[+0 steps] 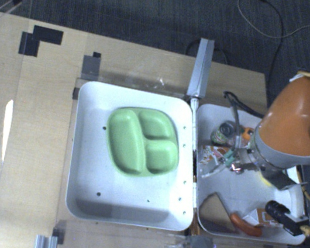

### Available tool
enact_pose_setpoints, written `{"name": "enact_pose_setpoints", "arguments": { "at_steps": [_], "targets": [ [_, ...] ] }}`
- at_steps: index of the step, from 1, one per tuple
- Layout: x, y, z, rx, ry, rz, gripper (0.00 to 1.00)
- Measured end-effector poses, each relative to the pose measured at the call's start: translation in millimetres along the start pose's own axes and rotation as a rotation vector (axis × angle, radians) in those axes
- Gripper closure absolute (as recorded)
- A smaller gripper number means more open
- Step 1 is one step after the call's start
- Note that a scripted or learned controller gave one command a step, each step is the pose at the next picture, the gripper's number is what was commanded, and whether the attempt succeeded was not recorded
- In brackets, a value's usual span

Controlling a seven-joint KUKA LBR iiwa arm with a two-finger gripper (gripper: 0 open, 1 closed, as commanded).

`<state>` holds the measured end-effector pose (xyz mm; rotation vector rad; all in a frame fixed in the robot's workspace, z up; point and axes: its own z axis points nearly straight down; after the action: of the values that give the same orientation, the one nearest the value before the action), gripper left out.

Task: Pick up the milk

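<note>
— Pale wooden table [26, 145] is seen under two shallow white bins set side by side, with dark carpet behind. What is held in each?

— A light green divided plastic tray [143, 141] is lain in the left white bin [80, 193]. The right white bin [209, 222] is crowded: a small round dark-topped item [226, 129] near its far wall, an orange-red curved piece [245, 227] near its front, and small cluttered things in between.

— Is the milk picked out?

— It cannot be identified with certainty; no carton is plainly made out. It is judged to be somewhere in the right bin, perhaps covered by the grey arm with the orange band [294, 124].

— And the pincer?

— The pincer [233, 159] is seen low over the clutter in the right bin. Whether it is apart or together cannot be told, and nothing is seen clamped in it.

— Which step is in hand?

— The reach and search is judged to be under way; no lift is shown. For the next move, the milk must be located and the pincer centred over it before any closing is attempted.
</note>
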<state>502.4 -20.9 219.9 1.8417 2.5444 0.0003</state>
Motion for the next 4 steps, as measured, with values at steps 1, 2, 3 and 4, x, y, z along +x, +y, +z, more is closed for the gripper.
{"name": "enact_pose_setpoints", "arguments": {
  "at_steps": [1, 2, 3, 4],
  "targets": [
    [-35.6, 40.9, 37.8, -0.001, -0.001, -0.068, 0.0],
    [-105.5, 58.4, 118.6, -0.008, -0.004, -0.072, 0.0],
    [-102.9, 68.3, 125.6, -0.014, -0.013, -0.011, 0.0],
    [-130.2, 41.1, 82.0, -0.004, -0.002, -0.205, 0.0]
  ]
}}
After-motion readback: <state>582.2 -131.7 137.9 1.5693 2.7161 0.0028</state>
